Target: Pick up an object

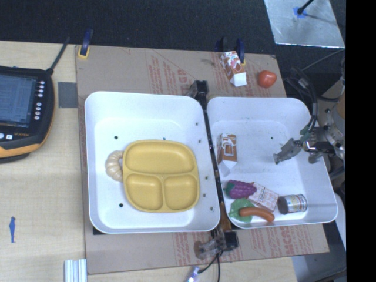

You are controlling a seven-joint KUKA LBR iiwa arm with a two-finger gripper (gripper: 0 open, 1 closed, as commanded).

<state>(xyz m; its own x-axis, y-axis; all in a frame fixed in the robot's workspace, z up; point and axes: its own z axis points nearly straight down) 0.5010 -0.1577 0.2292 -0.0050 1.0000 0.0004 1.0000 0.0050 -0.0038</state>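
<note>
The right bin (294, 113) holds a brown snack packet (227, 148) near its left wall. Along its front lie purple grapes (241, 188), a green leafy toy (238, 207), an orange sausage-shaped toy (257, 215), a pale wrapper (263, 197) and a small can (292, 204) on its side. My gripper (284, 153) hangs over the right part of this bin, above bare white floor, apart from all these objects. Nothing shows in it.
In the left bin (100, 122), a yellow divided plate (160, 175) rests with a beige shell-like toy (114, 165) at its left edge. Behind the bins sit a small carton (233, 68) and a red tomato (267, 79). A teach pendant (20, 111) lies far left.
</note>
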